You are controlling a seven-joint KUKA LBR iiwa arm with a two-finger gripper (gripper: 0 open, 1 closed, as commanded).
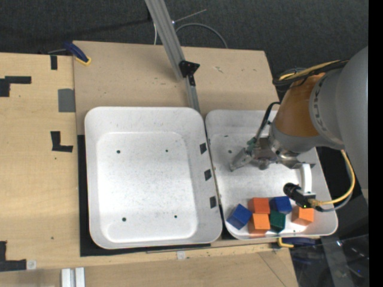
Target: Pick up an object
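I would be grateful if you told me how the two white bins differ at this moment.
The left bin looks larger than the right bin. The right bin holds blue, orange and green blocks clustered at its near end, while the left bin's floor shows only small dark dots. The gripper hangs above the right bin. Both are shallow and white.

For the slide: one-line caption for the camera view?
Arm's tool hovers over the right bin, above blue, orange and green blocks clustered at its near edge.

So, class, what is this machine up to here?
A grey robot arm reaches into the right bin, its end effector over the bin's bare middle. The small blocks, blue, orange and green, are bunched at the bin's near edge. Nothing is between its fingers.
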